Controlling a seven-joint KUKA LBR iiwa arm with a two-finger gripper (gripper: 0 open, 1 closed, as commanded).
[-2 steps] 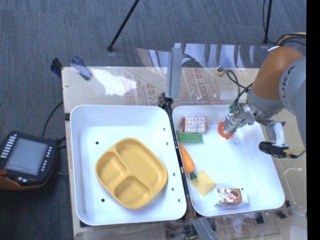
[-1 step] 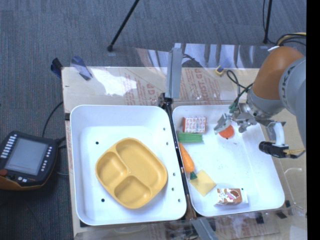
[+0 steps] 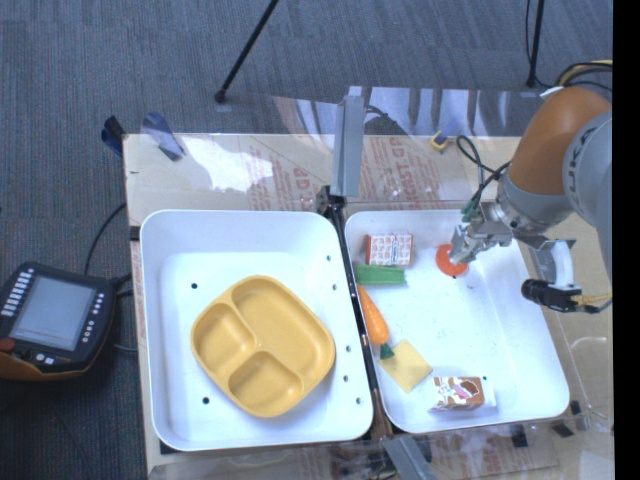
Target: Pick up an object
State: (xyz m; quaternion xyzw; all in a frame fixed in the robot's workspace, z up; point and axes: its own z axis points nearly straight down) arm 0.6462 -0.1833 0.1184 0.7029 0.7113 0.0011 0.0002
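Gripper [image 3: 458,257]: hanging low over the right bin [image 3: 520,363], at its far side; fingers' spread impossible to tell.
Red disc [image 3: 447,260]: lying in the right bin, touching or just under the gripper tip; unclear which.
Small carton [image 3: 388,249]: sitting at the right bin's far-left corner.
Green stick [image 3: 381,275]: lying just nearer than that carton.
Carrot [image 3: 373,317]: resting along the right bin's left wall.
Yellow wedge [image 3: 405,364]: lying nearer, beside the carrot.
Second carton [image 3: 461,393]: lying at the right bin's near edge.
Yellow tray [image 3: 262,344]: sitting in the left bin [image 3: 170,258], its 3 compartments facing up.
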